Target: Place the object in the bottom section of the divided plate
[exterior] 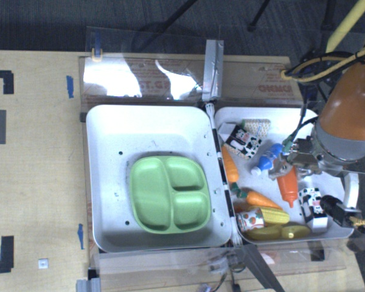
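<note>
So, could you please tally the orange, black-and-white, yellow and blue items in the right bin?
Orange items: 3
Black-and-white items: 2
Yellow items: 2
Blue items: 1
Total: 8

Two white bins (pixel 103 163), one green divided plate (pixel 169 193), two carrots (pixel 230 166).

The divided plate (pixel 169 193) is pale green, rounded at the corners, and lies flat in the left bin (pixel 109 139), toward its lower middle. Raised ridges split it into three sections: one long section down its left side and two smaller ones stacked on its right. All three sections are bare. Which object is meant cannot be told; a heap of small toys lies in the right bin (pixel 280 115), among them an orange carrot-shaped piece (pixel 263 198).
</note>
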Motion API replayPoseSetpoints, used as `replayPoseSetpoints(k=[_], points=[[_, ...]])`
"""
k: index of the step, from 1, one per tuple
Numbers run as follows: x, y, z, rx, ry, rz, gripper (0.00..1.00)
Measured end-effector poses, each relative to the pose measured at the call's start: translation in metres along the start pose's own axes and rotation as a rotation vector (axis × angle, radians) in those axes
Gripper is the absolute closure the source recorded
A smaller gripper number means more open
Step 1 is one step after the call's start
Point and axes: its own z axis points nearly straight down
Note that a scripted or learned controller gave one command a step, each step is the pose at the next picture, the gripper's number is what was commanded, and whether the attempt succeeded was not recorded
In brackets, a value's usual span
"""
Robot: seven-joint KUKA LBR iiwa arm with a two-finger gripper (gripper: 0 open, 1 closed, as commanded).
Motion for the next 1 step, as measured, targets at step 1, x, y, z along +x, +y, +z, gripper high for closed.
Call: replayPoseSetpoints(k=[1], points=[[0.0766, -0.0243, 0.0374, 0.002, 0.000, -0.074, 1.00]])
